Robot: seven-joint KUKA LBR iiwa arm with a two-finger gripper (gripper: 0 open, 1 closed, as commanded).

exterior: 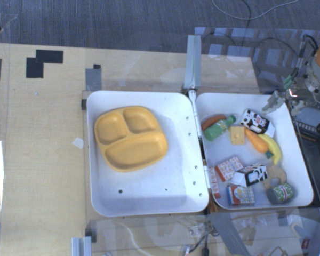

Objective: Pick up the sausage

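Note:
The sausage (213, 121) is a short red-brown piece lying at the upper left of the right bin (304, 167), close to the bin's left wall. A green bottle (220, 128) lies right against its near side. The gripper (273, 101) hangs over the right bin's far right corner, at the end of the arm (314, 73) that reaches in from the right edge. It is well to the right of the sausage, with a cow-print carton (255, 121) between them. Nothing shows in its grip.
The right bin also holds a cheese square (237, 136), a carrot (256, 141), a banana (274, 149), a second cow-print carton (254, 175), small boxes (229, 168) and a grey-green can (280, 193). A yellow divided plate (130, 137) sits in the left bin (149, 196).

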